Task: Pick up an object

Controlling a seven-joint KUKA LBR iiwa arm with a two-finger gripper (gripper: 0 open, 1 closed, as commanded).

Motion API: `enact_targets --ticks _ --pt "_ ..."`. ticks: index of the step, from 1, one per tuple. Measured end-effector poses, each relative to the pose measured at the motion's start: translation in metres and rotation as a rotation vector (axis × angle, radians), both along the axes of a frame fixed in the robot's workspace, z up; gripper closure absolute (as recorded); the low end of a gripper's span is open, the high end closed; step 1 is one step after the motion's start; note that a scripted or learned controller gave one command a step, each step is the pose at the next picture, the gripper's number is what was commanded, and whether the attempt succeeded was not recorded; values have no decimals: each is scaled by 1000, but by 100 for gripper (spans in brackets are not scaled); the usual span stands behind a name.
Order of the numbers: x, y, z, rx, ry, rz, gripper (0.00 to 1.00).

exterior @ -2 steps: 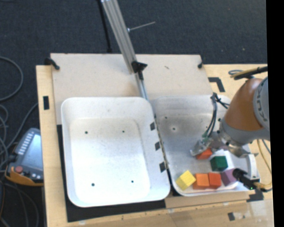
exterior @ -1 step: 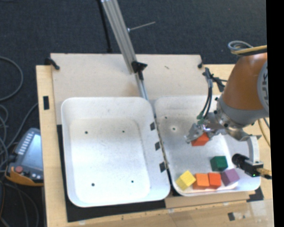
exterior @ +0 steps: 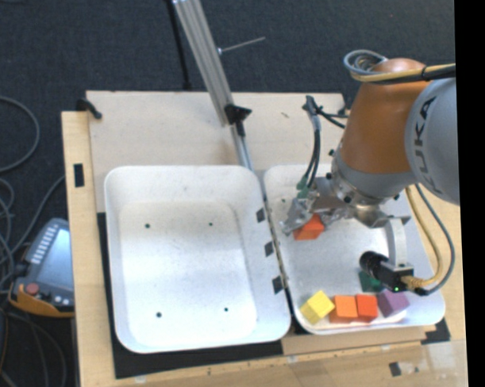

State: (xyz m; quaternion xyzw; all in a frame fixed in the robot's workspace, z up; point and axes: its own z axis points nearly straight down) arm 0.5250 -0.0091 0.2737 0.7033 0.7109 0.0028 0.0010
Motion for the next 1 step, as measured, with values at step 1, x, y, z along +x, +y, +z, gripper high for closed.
enact_targets --ticks 1 --pt "5 56 5 -1 5 -2 100"
